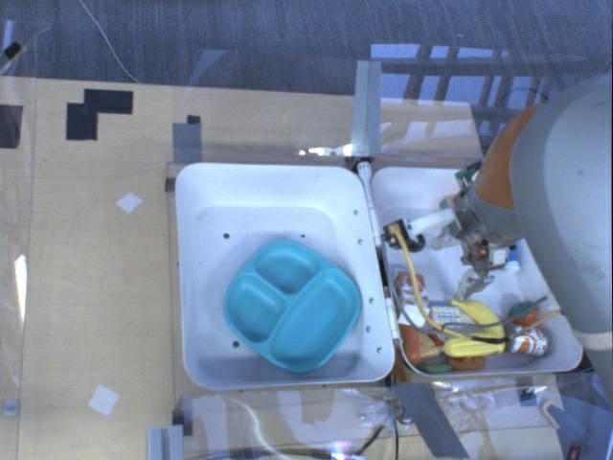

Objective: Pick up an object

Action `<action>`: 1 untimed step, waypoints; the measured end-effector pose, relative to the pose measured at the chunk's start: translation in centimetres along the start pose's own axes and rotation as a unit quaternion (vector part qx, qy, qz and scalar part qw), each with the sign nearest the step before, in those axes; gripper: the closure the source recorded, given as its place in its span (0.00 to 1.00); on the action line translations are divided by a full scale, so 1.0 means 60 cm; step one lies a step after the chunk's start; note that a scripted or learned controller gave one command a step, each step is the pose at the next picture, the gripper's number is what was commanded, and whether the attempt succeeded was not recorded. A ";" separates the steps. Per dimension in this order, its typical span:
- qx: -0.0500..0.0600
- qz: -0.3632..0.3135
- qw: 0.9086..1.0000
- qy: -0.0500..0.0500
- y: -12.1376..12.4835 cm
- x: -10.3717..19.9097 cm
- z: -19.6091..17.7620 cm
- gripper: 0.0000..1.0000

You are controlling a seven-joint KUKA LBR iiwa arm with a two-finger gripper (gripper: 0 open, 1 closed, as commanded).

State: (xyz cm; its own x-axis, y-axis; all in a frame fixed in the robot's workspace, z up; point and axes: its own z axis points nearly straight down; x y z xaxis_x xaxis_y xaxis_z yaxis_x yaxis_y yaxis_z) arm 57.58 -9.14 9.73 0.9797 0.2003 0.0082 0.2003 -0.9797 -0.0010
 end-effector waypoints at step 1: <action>-0.003 -0.001 1.000 0.005 -0.008 -0.030 0.013 0.00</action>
